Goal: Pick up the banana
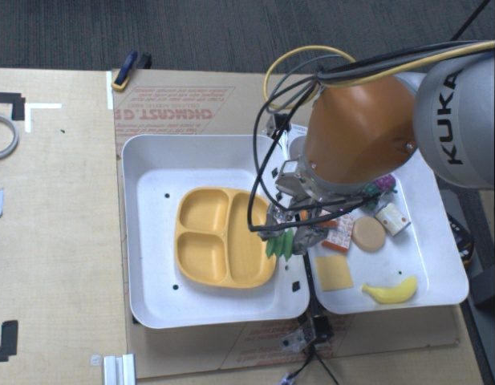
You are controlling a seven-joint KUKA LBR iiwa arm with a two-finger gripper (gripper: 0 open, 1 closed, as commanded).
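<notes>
Our banana (391,292) sits at about 5 o'clock in the right bin (440,207), just beside the yellow cheese slice (334,273); looks like light, smooth toy plastic, so we'd pinch mid-curve; gripper (289,233) hovers near green veggies (280,244), finger state can't tell.

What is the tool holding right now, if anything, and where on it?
Cannot be told. The tool is hidden under the wrist, above something green by the yellow tray. The banana lies untouched in the right bin.
</notes>
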